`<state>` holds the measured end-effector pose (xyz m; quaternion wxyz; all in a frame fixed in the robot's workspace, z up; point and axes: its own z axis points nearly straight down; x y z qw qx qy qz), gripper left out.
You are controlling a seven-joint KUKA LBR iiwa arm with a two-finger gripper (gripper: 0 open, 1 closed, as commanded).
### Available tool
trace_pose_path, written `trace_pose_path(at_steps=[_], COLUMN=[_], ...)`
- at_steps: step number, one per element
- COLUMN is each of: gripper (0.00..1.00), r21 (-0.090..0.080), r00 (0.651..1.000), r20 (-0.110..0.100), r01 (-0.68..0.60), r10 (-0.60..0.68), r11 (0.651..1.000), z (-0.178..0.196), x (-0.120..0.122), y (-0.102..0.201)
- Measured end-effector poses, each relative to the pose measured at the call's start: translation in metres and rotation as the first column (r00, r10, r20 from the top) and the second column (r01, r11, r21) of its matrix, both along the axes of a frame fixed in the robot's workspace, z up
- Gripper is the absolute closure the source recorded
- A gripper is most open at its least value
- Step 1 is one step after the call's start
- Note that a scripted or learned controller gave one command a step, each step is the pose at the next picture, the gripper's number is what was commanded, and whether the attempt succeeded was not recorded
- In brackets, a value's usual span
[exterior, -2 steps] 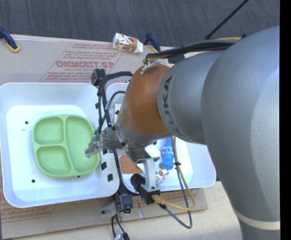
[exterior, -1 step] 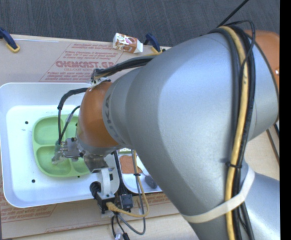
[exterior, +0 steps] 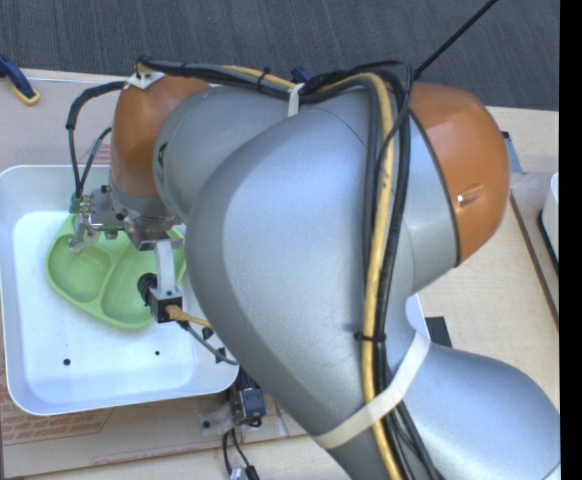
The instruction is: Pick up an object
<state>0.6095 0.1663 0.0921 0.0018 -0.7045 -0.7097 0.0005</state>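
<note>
No legible txt, labels or nos. anywhere.

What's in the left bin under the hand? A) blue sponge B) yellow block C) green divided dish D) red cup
C: a light green dish with compartments lies in the left white bin, with the hand right over its upper edge.

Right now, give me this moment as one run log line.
arm: reaching into left white bin | end effector: low over green divided dish | grasp: not confirmed | task: pick not yet done
</note>
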Motion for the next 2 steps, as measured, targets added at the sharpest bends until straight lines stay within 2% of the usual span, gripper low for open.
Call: trace_pose_path(at_steps=[1, 2], gripper=[1.0, 1.0], r21=[-0.007, -0.026], r00=[0.999, 0.993], r20=[-0.034, -0.115], r01=[-0.007, 0.003], r10=[0.006, -0.006], r11=[1.0, 1.0], z=[0.007, -0.003], x=[-0.006, 0.029], y=[-0.002, 0.014])
